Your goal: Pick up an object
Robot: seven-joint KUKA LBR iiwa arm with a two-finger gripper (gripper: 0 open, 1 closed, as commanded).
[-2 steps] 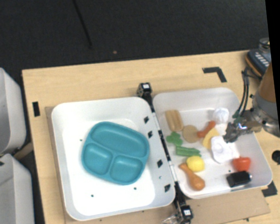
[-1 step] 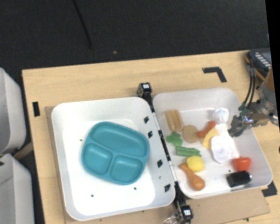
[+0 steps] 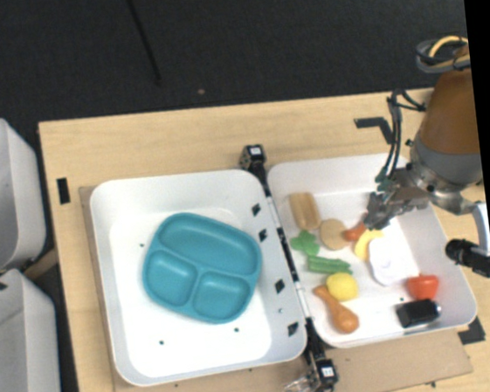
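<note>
The gripper point(image 3: 380, 210) is hanging low over the right bin point(image 3: 437, 223), just beside a small yellow piece point(image 3: 364, 243) and an orange one point(image 3: 353, 234); its grip cannot be told. No legible writing is showing on either.

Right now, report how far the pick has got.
Done: the gripper has reached into the right bin, low among the toy foods. In hand: it sits right by the small orange piece and yellow piece, but nothing is visibly between its fingers. Left: a confirmed grasp and lift. The blue tray lies in the left bin.
</note>
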